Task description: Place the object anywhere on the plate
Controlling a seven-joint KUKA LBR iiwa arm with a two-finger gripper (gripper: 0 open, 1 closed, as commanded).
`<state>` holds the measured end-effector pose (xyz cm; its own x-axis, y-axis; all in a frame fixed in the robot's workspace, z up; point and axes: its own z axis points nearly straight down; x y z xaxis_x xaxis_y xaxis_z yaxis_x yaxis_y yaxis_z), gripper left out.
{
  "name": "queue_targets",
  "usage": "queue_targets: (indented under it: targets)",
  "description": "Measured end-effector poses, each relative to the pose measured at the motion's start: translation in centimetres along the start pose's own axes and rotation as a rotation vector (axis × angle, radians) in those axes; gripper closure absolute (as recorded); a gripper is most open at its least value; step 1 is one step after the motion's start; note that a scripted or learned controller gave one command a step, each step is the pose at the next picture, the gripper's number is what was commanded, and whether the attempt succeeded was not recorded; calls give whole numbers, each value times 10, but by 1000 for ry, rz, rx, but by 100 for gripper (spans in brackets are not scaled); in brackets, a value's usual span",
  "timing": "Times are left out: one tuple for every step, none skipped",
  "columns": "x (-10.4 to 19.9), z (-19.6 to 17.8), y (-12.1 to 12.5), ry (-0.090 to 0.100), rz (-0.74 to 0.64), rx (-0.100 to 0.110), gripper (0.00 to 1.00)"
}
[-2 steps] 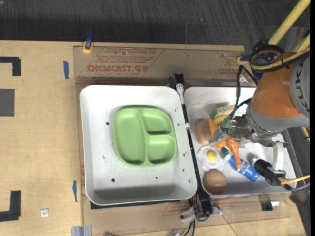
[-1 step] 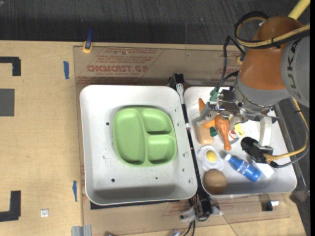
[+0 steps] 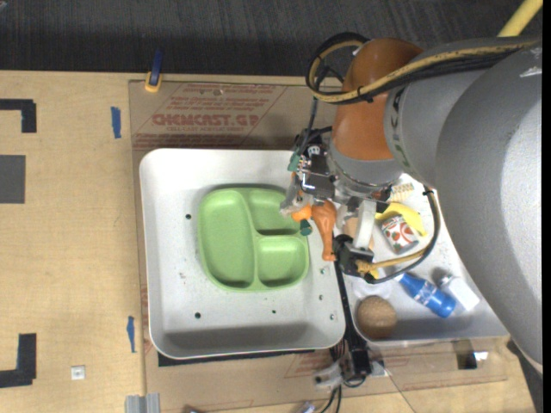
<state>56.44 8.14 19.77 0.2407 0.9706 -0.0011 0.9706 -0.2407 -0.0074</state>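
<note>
Gripping: hand (image 3: 317,222) closed on orange toy (image 3: 324,227)
Pos: at plate (image 3: 225,235) right edge, over bin (image 3: 168,256) rim

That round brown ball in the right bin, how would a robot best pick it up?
Probably from straight above, the hand closing across the middle of the round brown ball. It is round, so no side is better, and it sits near the white right bin's front wall with open space above.

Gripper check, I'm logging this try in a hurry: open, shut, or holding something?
Two-finger gripper: over the green divided plastic plate's right edge; an orange toy-like object sits at its tip, but a grasp cannot be told.
</note>
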Motion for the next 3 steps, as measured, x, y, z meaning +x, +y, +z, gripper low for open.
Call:
queue_targets:
  targets:
    - [62,-40,-16,3,32,-9,100]
    - [61,-49,-15,-2,29,-11,100]
    - [61,-48,-15,-3,30,-10,0]
